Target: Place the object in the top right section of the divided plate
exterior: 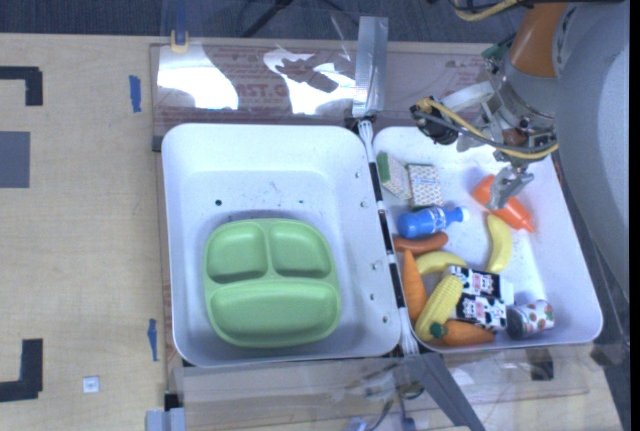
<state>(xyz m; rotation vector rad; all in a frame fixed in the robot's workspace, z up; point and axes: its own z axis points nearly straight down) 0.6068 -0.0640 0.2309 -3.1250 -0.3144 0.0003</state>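
Gripper (511, 185) sits low over the orange carrot (503, 203), jaws' state can't tell; carrot looks light, rigid, slick plastic, so grab mid-body across its width.

No lettering is coming through clearly enough to read anywhere in the frame. Faint reddish print is showing on the brown cardboard (300, 84) behind the bins, at upper centre, but glare is washing it out. The small patterned packet (424, 184) and the black-and-white carton (482, 297) in the right bin are showing markings too blurred to make out.
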